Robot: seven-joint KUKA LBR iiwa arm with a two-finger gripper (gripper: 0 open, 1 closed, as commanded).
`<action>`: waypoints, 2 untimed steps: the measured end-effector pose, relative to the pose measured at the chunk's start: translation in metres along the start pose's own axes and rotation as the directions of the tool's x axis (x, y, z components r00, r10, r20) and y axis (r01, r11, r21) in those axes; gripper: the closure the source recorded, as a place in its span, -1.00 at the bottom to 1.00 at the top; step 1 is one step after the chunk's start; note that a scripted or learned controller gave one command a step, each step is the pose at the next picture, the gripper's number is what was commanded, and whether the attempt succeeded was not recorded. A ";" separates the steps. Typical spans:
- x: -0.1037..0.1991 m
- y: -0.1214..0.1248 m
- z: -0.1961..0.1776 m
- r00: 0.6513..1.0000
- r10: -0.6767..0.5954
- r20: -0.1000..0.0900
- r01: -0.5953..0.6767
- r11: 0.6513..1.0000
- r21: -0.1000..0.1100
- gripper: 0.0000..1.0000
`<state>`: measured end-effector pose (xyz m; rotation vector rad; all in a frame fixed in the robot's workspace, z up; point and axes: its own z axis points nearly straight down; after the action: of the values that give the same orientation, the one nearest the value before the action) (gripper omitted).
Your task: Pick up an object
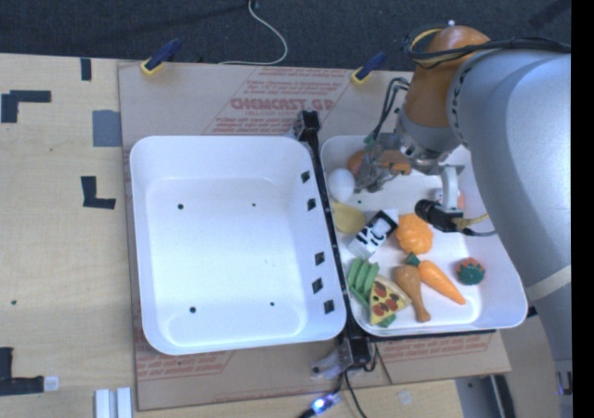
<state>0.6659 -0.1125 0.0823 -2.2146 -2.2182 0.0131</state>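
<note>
My gripper (368,175) hangs low over the far left corner of the right bin (497,314). A white egg (341,185) lies just to its left, and a small brown-orange thing (401,165) sits close on its right. In front of it lie a pale yellow piece (345,217) and a white box with black marks (370,233). Further toward the front are an orange pepper (415,236), a carrot (442,282), a drumstick (412,292), a pizza slice (384,303), a green vegetable (361,275) and a small red and green fruit (471,271).
The left bin (148,221) stands beside the right one, and their walls meet at a black-clipped divider (320,221). The big grey arm (520,147) covers the right bin's far right side. Both bins rest on a cardboard sheet (269,100).
</note>
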 end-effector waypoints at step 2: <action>0.024 0.000 -0.136 1.000 -0.002 -0.001 0.002 1.000 -0.005 1.00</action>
<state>0.6677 -0.0879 0.2178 -2.2143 -2.2222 0.0064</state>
